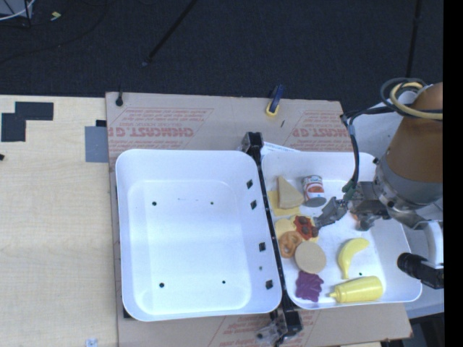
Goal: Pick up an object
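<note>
The right bin (391,176) holds several small objects. A pale cheese wedge (289,192) and a small red-and-white can (313,186) lie near its back left. Below them sit a red piece (304,227), an orange ring-shaped piece (289,243) and a tan round disc (311,258). Purple grapes (309,285), a yellow bottle (359,289) and a banana (351,254) lie along the front. My gripper (327,213) hangs low over the bin's middle, just right of the red piece and below the can. Nothing visibly rides in it.
The left bin (126,194) is beside the right one, split from it by a black divider rail (264,215). The arm's grey body and orange band (416,150) hang over the right bin's right side. A blue and yellow clamp (274,101) sits on the cardboard behind.
</note>
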Action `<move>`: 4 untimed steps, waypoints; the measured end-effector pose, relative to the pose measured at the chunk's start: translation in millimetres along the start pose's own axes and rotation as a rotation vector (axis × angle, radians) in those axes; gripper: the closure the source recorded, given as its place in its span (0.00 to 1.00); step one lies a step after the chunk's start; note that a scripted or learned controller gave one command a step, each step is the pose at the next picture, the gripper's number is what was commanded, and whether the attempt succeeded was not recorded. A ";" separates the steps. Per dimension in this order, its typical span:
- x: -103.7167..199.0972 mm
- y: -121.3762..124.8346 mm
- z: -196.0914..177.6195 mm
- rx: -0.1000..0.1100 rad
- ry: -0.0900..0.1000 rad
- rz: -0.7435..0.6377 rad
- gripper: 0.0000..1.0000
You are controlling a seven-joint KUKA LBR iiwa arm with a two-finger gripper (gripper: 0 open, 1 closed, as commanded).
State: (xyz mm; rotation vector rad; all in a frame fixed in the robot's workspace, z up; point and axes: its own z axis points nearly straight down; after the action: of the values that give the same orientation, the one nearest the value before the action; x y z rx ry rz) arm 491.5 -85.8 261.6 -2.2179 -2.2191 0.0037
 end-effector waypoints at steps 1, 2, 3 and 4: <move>32.7 19.5 79.4 0.006 0.001 -0.002 0.00; 0.1 -16.5 176.6 -0.002 -0.004 0.008 0.00; 1.2 -15.8 164.1 0.000 0.000 0.009 1.00; -7.1 18.9 147.9 -0.004 -0.001 0.000 1.00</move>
State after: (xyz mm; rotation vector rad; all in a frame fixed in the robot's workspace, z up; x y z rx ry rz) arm 509.7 -92.7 113.6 -2.2211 -2.2214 0.0006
